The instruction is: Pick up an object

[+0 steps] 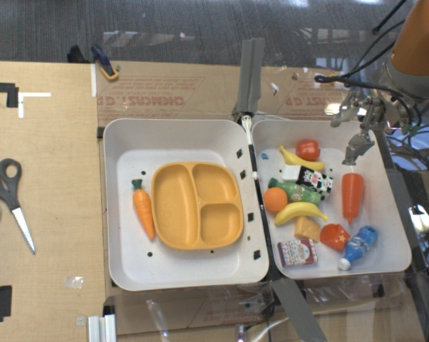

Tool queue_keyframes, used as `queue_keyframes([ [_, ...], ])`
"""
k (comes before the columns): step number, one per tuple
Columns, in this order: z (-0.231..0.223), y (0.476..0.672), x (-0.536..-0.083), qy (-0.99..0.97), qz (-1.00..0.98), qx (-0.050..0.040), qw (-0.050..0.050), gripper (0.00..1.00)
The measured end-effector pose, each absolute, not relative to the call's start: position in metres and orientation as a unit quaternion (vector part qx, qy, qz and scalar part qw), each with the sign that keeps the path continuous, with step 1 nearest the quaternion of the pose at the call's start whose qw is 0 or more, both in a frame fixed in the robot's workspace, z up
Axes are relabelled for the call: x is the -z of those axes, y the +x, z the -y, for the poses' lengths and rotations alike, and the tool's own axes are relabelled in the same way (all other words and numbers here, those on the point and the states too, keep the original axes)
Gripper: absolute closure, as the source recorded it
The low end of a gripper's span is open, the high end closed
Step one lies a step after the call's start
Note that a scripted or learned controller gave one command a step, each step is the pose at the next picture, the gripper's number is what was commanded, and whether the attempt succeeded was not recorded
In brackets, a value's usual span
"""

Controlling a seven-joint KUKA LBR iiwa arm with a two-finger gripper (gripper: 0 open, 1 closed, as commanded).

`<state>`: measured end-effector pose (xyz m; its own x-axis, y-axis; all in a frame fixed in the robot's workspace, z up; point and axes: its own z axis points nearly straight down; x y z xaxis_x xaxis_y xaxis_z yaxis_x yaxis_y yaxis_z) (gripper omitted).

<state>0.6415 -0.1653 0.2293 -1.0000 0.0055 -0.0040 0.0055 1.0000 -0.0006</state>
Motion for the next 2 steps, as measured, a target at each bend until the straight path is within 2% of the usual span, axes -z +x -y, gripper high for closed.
queue_keyframes([
  [1,0.184,0.613,-0.106,-0.047,-0.999,0.001,0.003,0.0],
  [2,0.142,0.605,-0.093,-0.005,-1.0,0.0002,0.002,0.0],
])
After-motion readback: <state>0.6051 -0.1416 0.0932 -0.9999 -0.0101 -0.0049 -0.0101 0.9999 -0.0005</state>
